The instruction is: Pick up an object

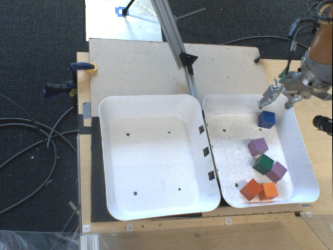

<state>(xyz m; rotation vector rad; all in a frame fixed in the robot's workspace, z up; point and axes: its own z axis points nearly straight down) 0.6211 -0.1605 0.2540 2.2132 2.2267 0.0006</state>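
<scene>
Camera view: my two-finger gripper (277, 98) hangs over the far part of the right shallow white bin (308, 166), fingers spread wide, nothing between them. One fingertip sits toward the bin's far-left side, the other toward its right rim.

Landmark: the small blue cube (267, 119). It lies in the right bin just on the near side of my fingertips, slightly left of the midpoint between them. I can't tell whether the fingers touch it; they look apart from it, above.

Other blocks, all relative to the blue cube and all in the same bin:
- light purple cube (257, 146), nearer the camera, close by
- dark green cube (264, 164), nearer again, touching or almost touching the light purple one
- second purple cube (278, 170), just right of the green one
- red-orange cube (251, 189) and orange cube (269, 191), nearest the camera, side by side at the bin's near wall

Left shallow white bin (112, 108) sits left of the blue cube, across the shared rim.

My grey arm with the orange band (320, 48) comes in right of and beyond the blue cube. A grey metal pole (171, 30) slants down from the far side, ending beyond the shared rim.
</scene>
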